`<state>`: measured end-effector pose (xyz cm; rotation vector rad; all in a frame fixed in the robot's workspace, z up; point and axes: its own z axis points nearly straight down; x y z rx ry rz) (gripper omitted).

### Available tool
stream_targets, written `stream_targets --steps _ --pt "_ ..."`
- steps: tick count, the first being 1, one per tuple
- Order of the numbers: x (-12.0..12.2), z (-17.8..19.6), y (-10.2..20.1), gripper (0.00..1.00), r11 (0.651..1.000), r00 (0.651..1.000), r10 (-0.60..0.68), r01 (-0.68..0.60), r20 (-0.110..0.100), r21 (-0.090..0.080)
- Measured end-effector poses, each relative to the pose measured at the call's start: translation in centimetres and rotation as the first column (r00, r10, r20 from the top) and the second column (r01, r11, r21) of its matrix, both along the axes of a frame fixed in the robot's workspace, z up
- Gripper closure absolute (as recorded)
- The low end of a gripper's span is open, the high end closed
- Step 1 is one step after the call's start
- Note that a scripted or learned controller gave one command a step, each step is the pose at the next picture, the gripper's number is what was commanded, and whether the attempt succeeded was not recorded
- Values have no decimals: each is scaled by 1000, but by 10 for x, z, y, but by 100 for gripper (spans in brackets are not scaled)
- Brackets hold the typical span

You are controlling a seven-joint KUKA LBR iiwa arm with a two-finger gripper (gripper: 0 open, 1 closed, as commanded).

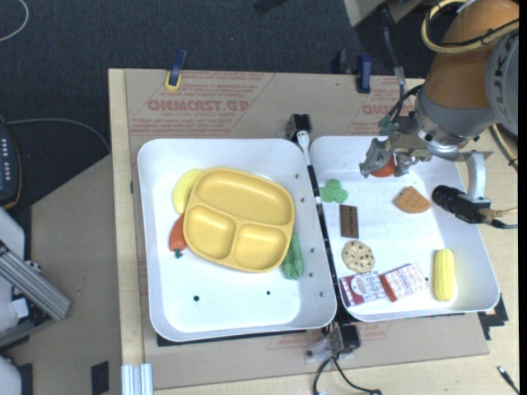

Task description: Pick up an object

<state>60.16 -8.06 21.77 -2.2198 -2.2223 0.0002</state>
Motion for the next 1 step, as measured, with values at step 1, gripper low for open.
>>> stream_targets --steps 1 --pt "-5 10 -1 100 1000 1000 -1 1 2 0"
